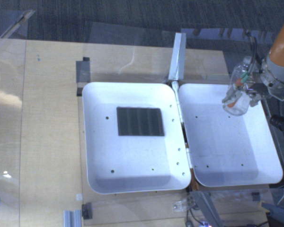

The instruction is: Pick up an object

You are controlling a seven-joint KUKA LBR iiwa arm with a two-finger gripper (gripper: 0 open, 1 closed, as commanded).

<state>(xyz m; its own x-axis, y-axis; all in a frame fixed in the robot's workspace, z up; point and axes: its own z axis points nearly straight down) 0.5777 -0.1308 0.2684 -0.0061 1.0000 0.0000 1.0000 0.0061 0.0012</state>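
The left bin (132,186) and right bin (236,178) sit rim to rim on the surface (47,141). A dark ribbed pad (140,121), the likely pick target, lies flat mid-floor in the left bin, clear of every wall. The claw (236,100) hangs over the right bin's far corner, well apart from the pad; its opening cannot be told.

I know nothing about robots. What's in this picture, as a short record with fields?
Left bin: one dark ribbed rectangular pad, lying flat near the middle.
Right bin: the gripper hangs over its far side.
Gripper state: something clear and blurred at its tip; held or not, cannot tell.
Arm: reaches in from the right, orange band visible.
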